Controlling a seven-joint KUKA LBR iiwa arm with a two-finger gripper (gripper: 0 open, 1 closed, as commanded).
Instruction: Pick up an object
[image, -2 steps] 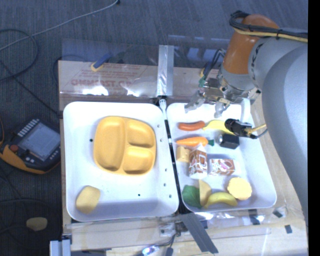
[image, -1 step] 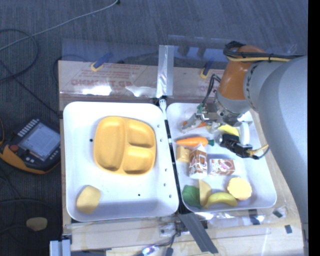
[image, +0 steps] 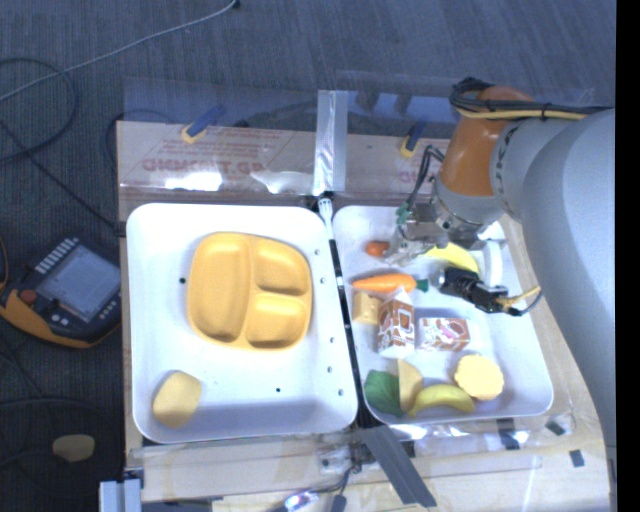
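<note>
Camera view, jaws near smooth tapered carrot (image: 384, 283), opening unclear, glossy moulded yellow tray (image: 249, 290) well apart

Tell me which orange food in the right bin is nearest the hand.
The small round orange piece beside the hand; the long carrot lies farther from it.

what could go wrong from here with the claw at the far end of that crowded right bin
The claw is at the far end of the right bin, beside the carrot and a small orange piece. These lie close together, so it may well nudge one away or catch both. It is also near the bin's far wall and might bump it while closing in.
</note>
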